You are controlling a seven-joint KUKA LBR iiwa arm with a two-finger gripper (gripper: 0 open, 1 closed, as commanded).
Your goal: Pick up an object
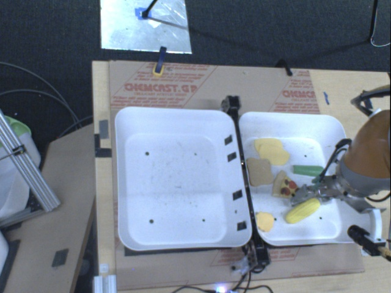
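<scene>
The right bin [287, 117] holds several toy foods. A yellow corn cob [302, 211] lies near its front, with a pizza slice [283, 185] just left of centre. A green pod [307, 170] sits behind them. My gripper [305, 193] comes in from the right on the orange-banded arm [371, 157]. It hangs low between the pizza slice and the corn cob, right above the cob's upper edge. Whether it touches either one is unclear from this angle.
A brown toast piece [259, 171] and pale yellow chips [272, 150] lie at the right bin's left side, and a small yellow disc [264, 221] rests at its front-left corner. The left bin [177, 112] stands alongside, joined by a black-clipped divider [239, 157].
</scene>
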